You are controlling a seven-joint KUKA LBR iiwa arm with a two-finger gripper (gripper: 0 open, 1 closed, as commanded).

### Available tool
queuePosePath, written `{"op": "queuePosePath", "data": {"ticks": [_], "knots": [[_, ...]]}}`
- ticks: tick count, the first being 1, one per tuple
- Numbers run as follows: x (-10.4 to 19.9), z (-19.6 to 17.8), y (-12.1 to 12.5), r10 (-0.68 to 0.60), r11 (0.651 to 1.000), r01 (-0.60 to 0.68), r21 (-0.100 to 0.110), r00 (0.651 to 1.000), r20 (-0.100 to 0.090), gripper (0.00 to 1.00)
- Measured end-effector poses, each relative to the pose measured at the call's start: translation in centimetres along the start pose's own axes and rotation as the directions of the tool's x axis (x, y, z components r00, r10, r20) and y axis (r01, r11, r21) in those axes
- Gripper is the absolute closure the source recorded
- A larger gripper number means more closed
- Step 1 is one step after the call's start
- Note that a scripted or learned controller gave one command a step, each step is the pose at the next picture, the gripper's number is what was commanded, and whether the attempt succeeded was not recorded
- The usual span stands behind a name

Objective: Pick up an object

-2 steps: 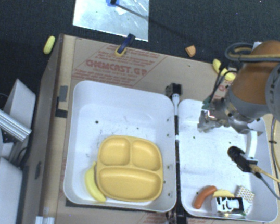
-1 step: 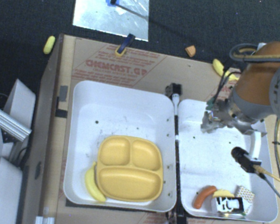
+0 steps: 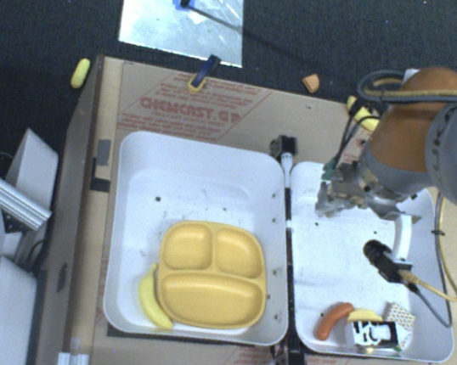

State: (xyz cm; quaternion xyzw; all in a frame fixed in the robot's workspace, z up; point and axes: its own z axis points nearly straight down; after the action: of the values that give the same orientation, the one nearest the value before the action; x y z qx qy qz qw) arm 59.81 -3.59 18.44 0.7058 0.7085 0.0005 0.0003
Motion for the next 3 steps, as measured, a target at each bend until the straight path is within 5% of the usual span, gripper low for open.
{"op": "queuePosePath", "data": {"ticks": [1,2,3], "knots": [[-0.6,-3.5,1.2,0.0,1.0,0.0,-0.002,1.0,0.001,1.0],[-3.4,-1.8,1.2,0.003,1.0,-0.003,0.0,1.0,0.002,1.0],[-0.3,-2.2,-0.3,0.0,1.0,0.0,0.0,1.0,0.0,1.0]]}}
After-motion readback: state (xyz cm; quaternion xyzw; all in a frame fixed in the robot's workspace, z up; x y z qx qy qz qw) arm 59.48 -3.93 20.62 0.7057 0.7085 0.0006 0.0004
